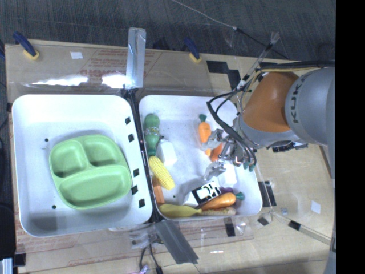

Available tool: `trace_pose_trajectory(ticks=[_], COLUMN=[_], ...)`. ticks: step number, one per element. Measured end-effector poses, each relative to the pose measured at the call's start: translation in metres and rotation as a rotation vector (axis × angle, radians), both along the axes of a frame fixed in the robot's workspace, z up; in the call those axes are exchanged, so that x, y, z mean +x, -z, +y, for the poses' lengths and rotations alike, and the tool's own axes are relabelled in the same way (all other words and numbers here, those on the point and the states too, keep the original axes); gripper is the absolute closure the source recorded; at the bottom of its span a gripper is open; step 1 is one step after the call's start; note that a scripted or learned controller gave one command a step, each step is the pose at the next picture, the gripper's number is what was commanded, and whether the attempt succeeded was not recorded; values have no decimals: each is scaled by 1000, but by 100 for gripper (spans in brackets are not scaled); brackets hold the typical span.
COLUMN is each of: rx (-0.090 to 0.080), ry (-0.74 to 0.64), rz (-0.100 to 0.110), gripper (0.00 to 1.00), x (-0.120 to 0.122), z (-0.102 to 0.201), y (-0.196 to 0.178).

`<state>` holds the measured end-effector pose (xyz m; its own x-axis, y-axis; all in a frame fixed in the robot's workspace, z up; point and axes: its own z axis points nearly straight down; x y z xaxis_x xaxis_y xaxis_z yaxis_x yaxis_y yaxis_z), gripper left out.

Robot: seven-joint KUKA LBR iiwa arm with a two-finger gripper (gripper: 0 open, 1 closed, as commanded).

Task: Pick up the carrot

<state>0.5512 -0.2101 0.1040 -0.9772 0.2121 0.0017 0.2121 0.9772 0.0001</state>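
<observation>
A small orange carrot (204,131) with a green top lies in the upper middle of the right bin (188,104). My gripper (224,156) hangs low over the bin, just right of and below the carrot. A second orange piece (216,150) sits right against the gripper; whether it is held is unclear. A longer orange vegetable with a green tip (219,200) lies near the bin's front wall.
Also in the right bin are a green bottle (151,127), a white block (167,153), a corn cob (161,172), a banana (178,210) and a black-and-white box (205,192). The left bin (34,110) holds a green divided plate (89,170). The arm's cables loop over the bin's upper right.
</observation>
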Motion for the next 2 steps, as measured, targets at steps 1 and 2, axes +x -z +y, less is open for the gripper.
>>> trace_pose_trajectory(ticks=[1, 2], rx=[0, -1], ry=[429, 418], rz=[-3, -5], gripper=[0, 100], x=[46, 48], z=[2, 4], y=[11, -1])
